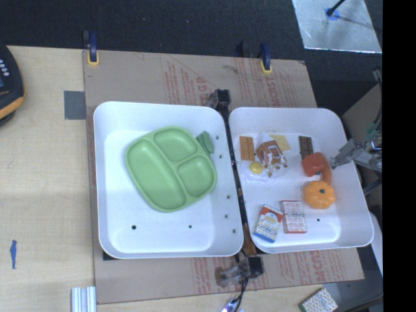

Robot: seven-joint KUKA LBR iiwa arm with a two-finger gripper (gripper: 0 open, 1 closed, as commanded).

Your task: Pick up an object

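- Here we cannot tell our pincer's (341, 156) state beside the red object (314, 164).
- We risk knocking it into the orange pumpkin (319, 194).

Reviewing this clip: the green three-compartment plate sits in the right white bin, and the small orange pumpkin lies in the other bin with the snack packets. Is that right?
Not quite. The camera view shows the green three-compartment plate in the left white bin, not the right. The small orange pumpkin lies in the right white bin with the snack packets, as stated.
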